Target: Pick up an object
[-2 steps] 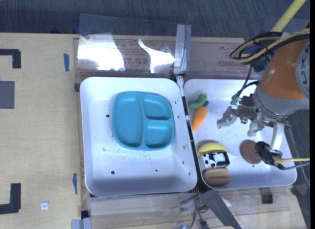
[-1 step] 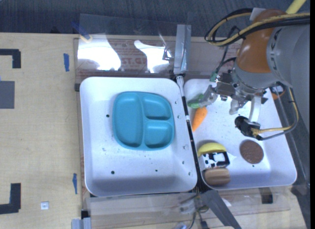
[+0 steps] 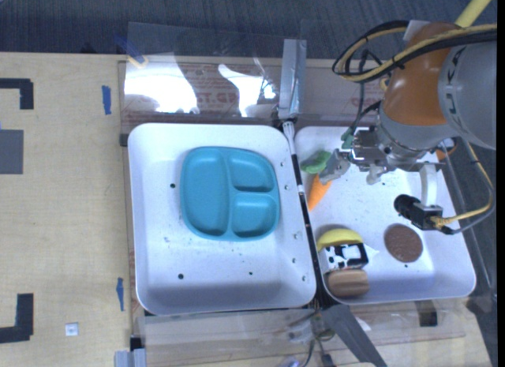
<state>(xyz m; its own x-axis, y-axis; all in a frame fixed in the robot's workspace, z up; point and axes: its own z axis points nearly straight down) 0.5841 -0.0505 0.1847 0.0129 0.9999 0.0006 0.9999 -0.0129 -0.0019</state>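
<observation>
In the camera view, the arm reached in from three o'clock and hung over the upper half of the right bin. Its gripper sat low at the bin's ten-o'clock corner, though whether it was wide or closed could not be told from this slant. A toy carrot (orange body, green top) lay tilted just beside the gripper, at about seven o'clock from it, against the wall shared with the left bin. Contact between them could not be judged.

Toward six o'clock in the right bin, well apart from the gripper, sat a yellow object, a black-and-white piece touching it, and a brown block below. A round brown disc lay near four o'clock. A blue divided plate rested in the left bin.
</observation>
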